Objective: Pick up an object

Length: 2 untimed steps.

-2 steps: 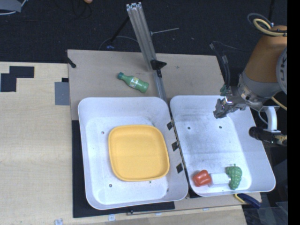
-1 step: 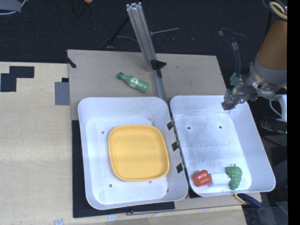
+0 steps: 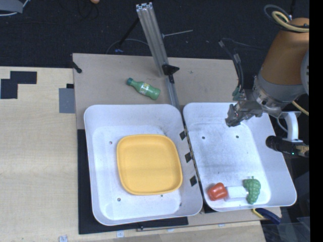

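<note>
- Camera view: two shallow white bins sit side by side on the bench, the left bin (image 3: 96, 135) and the right bin (image 3: 272, 160), their inner rims almost touching.
- The arm (image 3: 285, 59) comes in from the right, its orange band above a grey wrist, and ends over the far part of the right bin.
- The gripper (image 3: 233, 120) hangs above the bin's upper area, pointing down and leftward. It is dark and small here, so I cannot tell whether it is released or clenched. Nothing shows in it.
- The things to pick lie in the near corner of the right bin, well apart from the gripper: a red pepper (image 3: 217, 191) on the left, a green broccoli piece (image 3: 252, 189) on the right, and a small white item (image 3: 234, 192) lying between them. What the white item is I cannot tell.
- A yellow plate (image 3: 149, 164), square with rounded corners, lies flat in the middle of the left bin.
- A green bottle (image 3: 144, 88) lies on its side on the bench beyond the left bin.
- A metal rail (image 3: 154, 37) runs slantwise behind the bins, ending near the gap between them.
</note>
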Each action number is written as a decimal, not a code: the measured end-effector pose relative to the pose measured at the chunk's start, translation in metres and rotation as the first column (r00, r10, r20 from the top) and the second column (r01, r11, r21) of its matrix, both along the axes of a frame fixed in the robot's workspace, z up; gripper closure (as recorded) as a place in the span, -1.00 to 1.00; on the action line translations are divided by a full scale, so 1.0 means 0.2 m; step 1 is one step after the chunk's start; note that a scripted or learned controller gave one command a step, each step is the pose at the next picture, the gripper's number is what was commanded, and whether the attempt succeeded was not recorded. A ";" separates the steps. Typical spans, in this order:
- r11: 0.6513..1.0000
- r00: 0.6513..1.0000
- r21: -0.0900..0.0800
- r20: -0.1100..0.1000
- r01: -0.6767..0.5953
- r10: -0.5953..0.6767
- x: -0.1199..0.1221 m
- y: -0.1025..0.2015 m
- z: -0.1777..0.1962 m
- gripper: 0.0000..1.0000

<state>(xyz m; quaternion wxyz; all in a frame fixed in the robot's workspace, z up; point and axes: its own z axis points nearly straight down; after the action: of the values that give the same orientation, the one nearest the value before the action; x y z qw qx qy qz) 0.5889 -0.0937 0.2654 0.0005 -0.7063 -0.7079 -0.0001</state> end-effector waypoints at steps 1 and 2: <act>1.000 1.000 0.000 0.001 -0.001 0.001 -0.03 0.28 0.00 1.00; 1.000 1.000 0.000 0.001 -0.001 0.001 -0.08 0.55 0.01 1.00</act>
<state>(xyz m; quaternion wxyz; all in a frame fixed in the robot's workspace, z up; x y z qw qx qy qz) 0.5739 0.0154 0.2677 0.0004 -0.7058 -0.7084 -0.0003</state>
